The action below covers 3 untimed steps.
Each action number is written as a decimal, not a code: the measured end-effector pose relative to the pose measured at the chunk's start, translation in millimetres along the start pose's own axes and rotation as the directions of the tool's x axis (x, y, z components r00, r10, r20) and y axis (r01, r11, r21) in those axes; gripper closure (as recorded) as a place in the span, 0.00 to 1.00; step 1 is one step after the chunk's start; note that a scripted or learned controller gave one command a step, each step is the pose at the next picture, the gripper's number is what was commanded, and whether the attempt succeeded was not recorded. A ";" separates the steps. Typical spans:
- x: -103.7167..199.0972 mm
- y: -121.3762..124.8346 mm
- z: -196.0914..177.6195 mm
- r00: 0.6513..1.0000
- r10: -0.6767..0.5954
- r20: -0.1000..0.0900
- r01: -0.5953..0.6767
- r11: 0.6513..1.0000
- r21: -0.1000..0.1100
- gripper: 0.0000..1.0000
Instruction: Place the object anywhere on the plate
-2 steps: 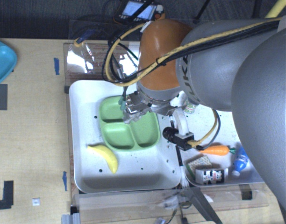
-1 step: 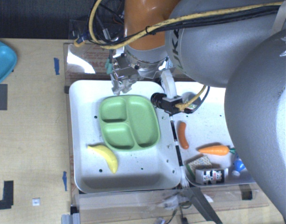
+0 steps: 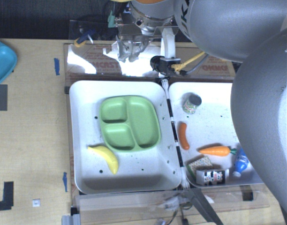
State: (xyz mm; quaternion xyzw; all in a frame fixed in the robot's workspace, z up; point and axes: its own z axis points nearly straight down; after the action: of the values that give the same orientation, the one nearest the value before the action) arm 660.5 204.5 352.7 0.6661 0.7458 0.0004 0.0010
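Observation:
A green plate [image 3: 129, 123] with three compartments lies in the left bin [image 3: 82, 97]. A yellow banana [image 3: 106, 157] lies just off the plate's front left corner, on the bin floor. My gripper [image 3: 129, 50] hangs high over the back rim of the left bin, beyond the plate and well away from every object. Nothing shows in it.
The right bin [image 3: 218, 93] holds a small tin [image 3: 192, 102], an orange sausage [image 3: 183, 135], a carrot [image 3: 215, 150], a blue and white bottle [image 3: 241, 163], a speckled block [image 3: 200, 163] and a dark labelled can [image 3: 211, 176]. The grey arm covers that bin's right side.

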 end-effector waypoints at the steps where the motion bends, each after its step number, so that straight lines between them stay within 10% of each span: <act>1: 3.2 6.4 -65.5 0.992 0.130 0.000 -0.130 0.992 0.001 1.00; 2: 24.5 -31.9 159.2 0.938 0.346 0.001 -0.346 0.938 0.005 1.00; 3: 20.2 7.6 181.9 0.904 0.428 0.000 -0.428 0.904 0.001 1.00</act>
State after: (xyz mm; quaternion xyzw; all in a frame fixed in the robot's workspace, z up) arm 666.2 225.3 170.8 0.8135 0.5815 0.0004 0.0004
